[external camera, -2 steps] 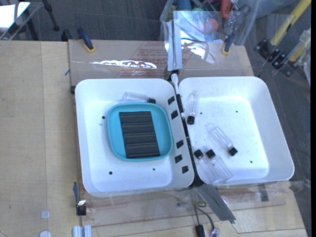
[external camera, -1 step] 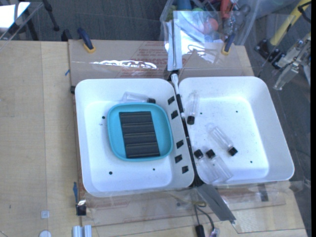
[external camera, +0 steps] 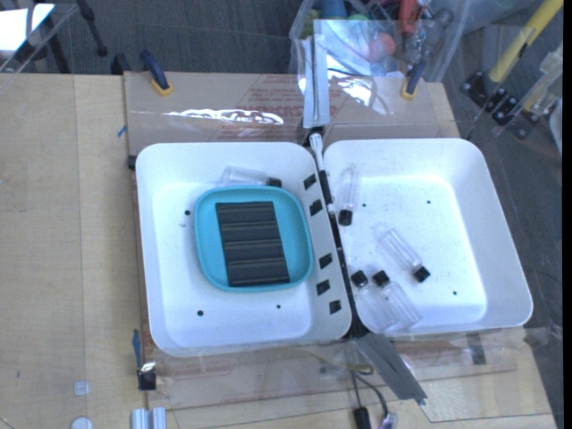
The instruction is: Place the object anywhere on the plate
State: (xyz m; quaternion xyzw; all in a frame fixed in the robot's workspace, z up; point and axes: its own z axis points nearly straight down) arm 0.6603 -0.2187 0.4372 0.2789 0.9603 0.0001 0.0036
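- The teal plate (external camera: 207,239) sits in the left bin (external camera: 170,315), roughly mid-floor, and I'm placing everything else from it.
- A dark ribbed block (external camera: 255,242) lies flat on the plate, inside its rim and covering most of the centre.
- Just behind the plate, a clear vial (external camera: 239,176) lies on its side against the bin's far wall, with its black cap towards the right.
- To the plate's right, black clips (external camera: 320,236) run along the wall where the two bins meet.
- Beyond those clips is the right bin (external camera: 447,172), holding more clear, black-capped vials.
- One upright-looking vial (external camera: 347,193) is nearest the plate, close to the divider.
- Another vial (external camera: 401,252) lies at a slant, further right of the plate.
- A pair of vials (external camera: 391,304) lies right of the plate and nearer me, caps pointing back.
- Well behind the plate, past the bins, stands a clear box (external camera: 384,16) of coloured odds and ends.
- I cannot tell the gripper's state from this feed.
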